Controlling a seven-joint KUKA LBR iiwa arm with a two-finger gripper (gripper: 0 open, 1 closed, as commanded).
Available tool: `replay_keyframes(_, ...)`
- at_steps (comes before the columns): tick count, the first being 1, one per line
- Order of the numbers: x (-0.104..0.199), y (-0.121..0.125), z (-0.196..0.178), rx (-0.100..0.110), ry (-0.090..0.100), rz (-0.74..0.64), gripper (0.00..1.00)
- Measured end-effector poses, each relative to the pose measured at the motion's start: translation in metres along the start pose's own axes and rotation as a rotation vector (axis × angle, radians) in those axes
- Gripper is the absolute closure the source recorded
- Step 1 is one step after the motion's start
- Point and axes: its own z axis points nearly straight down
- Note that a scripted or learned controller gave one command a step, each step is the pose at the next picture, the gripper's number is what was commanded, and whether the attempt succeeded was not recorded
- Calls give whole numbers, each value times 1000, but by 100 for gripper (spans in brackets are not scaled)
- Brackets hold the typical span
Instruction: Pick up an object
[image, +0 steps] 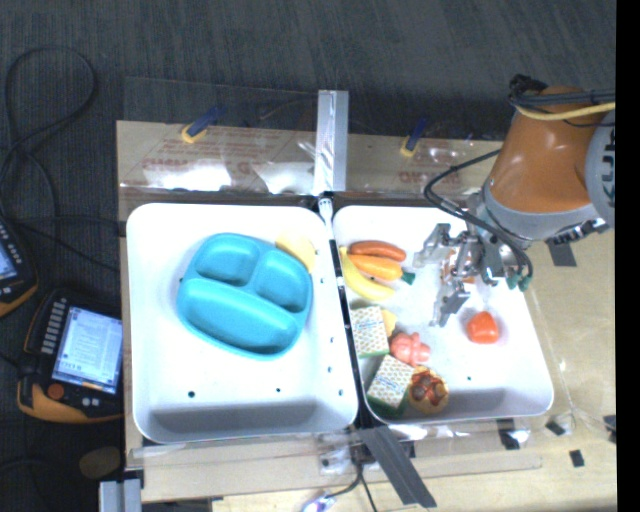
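Camera view: we see the tool (452, 283) hanging over the right bin (520, 385), fingers spread with nothing between them. A red tomato-like object (483, 327) lies just beside it. Bananas (368, 277) sit near the divider; the blue tray (245, 291) rests in the left bin (160, 400).

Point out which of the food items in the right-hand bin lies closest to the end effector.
The small red tomato-like piece, alone on the bin floor just below and right of the end effector. The banana, hot dog and other items lie farther left.
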Motion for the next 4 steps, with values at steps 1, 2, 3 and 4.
replay_keyframes(1,-54,-12,114,0,-13,81,0)
replay_keyframes(2,-55,-12,103,5,-17,79,100)
replay_keyframes(3,-21,-10,0,-1,-2,133,100)
replay_keyframes(4,3,-11,113,-2,-14,247,100)
